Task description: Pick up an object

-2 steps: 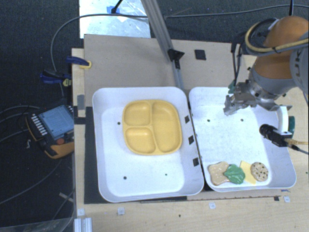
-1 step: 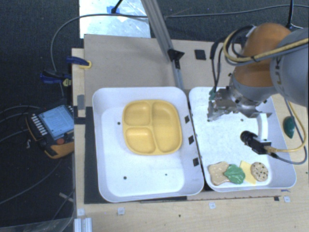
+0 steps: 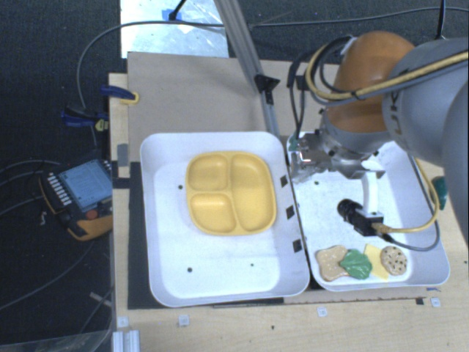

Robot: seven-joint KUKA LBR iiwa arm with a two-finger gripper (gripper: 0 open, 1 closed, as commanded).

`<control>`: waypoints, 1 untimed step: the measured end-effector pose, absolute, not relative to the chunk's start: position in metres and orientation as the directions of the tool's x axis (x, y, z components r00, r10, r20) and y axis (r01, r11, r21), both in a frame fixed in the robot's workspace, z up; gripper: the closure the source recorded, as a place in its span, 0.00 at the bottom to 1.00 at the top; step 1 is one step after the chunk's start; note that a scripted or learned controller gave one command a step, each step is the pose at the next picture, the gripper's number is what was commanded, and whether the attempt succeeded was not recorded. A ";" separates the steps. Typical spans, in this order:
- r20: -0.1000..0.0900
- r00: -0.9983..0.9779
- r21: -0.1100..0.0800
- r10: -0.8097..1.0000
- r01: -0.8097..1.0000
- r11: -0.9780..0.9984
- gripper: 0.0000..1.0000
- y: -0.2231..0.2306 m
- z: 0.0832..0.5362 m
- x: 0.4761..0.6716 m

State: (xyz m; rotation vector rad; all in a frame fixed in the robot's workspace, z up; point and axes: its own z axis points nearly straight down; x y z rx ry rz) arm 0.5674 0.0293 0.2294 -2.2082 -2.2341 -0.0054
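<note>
Tan toy bread slice (image 3: 331,262) and green toy leaf (image 3: 357,264) lie camera-ward of the grey gripper (image 3: 306,158); whether it is open, I cannot tell.

One camera sits above the counter (image 3: 190,94) and looks down at a slant, with the far edge toward the top of the frame and the near edge at the bottom. It is far enough back to take in the left bin (image 3: 157,218), the right bin (image 3: 429,266) and dark floor (image 3: 44,50) around. The arm (image 3: 432,101) enters from the right, nearer the lens and large.
</note>
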 end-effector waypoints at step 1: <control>0.003 -0.012 0.001 1.000 1.000 0.012 1.00 0.085 0.237 0.554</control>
